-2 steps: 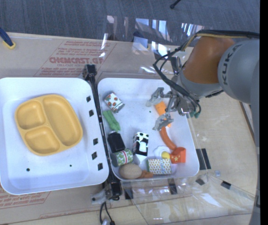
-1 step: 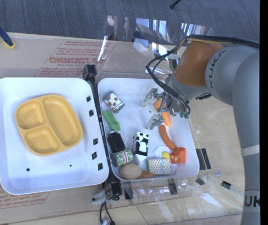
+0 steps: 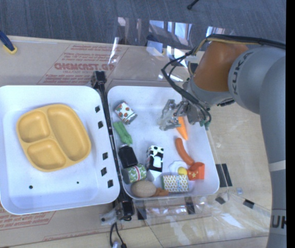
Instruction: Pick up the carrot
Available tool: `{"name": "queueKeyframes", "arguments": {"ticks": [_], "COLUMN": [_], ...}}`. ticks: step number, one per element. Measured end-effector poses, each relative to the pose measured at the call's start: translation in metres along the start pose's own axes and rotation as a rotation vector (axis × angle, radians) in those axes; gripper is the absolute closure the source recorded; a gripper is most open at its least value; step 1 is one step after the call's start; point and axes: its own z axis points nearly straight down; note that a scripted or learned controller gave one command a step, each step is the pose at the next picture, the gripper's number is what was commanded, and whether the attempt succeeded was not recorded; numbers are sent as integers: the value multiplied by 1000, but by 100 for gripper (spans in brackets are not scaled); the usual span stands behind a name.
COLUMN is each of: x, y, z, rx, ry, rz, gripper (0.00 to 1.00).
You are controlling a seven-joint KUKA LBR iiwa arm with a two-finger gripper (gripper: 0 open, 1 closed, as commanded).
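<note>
The carrot (image 3: 182, 130) is a small orange cone lying on the floor of the right bin (image 3: 142, 98), close to its right wall. My gripper (image 3: 170, 117) hangs low over the bin, just left of the carrot's upper end and very close to it. The grey metal parts of the gripper blur together against the white floor. No part of the carrot shows between them.
The right bin also holds a sausage (image 3: 184, 152), a red block (image 3: 196, 172), a cow-patterned cup (image 3: 156, 158), a green bean (image 3: 122, 133), a small can (image 3: 125, 112) and several other items along its front. A yellow divided plate (image 3: 53, 136) lies in the left bin (image 3: 8, 190).
</note>
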Motion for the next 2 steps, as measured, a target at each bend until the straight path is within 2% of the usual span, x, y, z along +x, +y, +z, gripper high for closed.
{"name": "queueKeyframes", "arguments": {"ticks": [1,2], "x": [-17,54], "y": [-2,-2], "z": [-137,-45], "rx": [5,-3], "ry": [-15,6], "rz": [-49,-204], "gripper": [100,100]}}
